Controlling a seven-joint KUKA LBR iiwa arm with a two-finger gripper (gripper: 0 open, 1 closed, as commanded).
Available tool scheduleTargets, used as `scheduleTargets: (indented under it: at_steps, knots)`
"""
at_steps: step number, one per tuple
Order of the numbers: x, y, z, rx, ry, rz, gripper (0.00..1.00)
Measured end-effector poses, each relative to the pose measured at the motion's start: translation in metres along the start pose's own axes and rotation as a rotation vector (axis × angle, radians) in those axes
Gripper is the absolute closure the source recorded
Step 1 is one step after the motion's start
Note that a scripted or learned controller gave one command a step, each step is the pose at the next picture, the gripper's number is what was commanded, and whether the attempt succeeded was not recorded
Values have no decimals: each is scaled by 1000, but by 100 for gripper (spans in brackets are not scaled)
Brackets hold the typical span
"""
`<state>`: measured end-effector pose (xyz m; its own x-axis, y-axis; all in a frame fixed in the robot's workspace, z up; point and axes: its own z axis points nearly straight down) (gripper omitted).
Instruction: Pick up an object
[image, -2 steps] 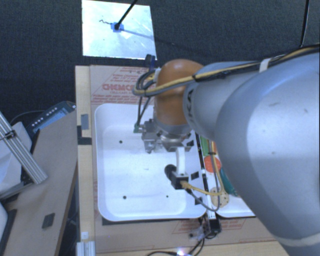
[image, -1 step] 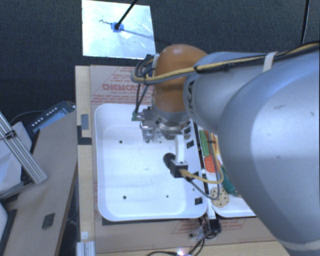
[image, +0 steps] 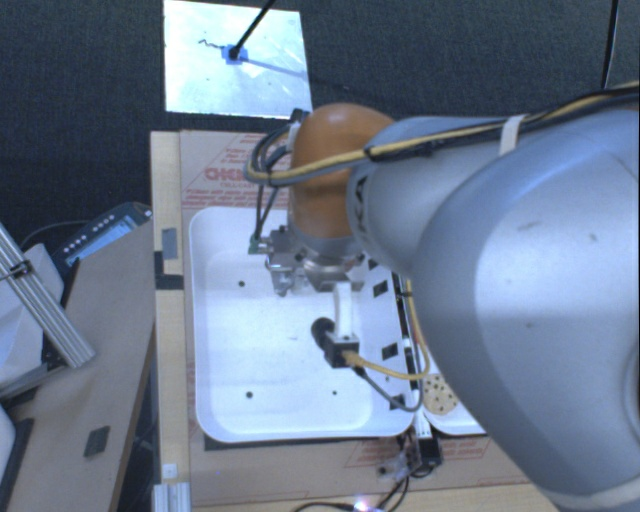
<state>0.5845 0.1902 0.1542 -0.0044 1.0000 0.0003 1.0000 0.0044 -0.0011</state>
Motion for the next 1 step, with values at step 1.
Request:
scheduleTargets:
  at_steps: [1]
  knots:
    - [-66, -46, 73, 5, -2, 10, 100]
